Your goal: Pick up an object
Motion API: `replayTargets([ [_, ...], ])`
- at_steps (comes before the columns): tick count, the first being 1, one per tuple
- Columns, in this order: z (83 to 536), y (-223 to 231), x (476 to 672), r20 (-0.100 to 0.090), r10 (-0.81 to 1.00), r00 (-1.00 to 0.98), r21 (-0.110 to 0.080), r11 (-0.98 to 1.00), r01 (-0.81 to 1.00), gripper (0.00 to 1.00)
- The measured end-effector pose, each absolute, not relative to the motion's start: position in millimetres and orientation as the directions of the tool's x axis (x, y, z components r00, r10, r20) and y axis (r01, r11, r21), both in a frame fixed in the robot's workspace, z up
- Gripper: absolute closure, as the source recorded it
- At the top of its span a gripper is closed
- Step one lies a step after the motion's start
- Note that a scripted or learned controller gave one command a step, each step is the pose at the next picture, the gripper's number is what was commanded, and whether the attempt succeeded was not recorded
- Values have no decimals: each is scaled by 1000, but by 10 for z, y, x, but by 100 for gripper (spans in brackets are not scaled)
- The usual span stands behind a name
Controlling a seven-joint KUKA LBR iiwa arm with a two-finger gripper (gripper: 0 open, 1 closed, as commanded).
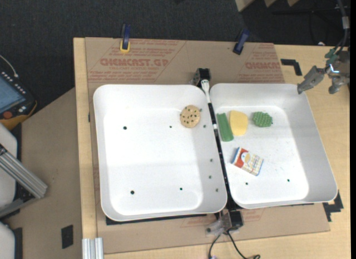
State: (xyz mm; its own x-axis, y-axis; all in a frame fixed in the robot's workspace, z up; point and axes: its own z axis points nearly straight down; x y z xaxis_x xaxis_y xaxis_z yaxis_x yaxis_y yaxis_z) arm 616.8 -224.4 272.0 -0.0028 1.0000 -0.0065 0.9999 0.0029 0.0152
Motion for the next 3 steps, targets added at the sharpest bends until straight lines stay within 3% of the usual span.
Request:
replayTargets([
  [1,2758,-2240,6143,-4,1000,-2,6,2,1000,100],
  [2,3128,-2243,5348,1,1000,3,-1,-3,1000,100],
  [3,3187,-2242,4766,1,1000,3,-2,-3,1000,100],
])
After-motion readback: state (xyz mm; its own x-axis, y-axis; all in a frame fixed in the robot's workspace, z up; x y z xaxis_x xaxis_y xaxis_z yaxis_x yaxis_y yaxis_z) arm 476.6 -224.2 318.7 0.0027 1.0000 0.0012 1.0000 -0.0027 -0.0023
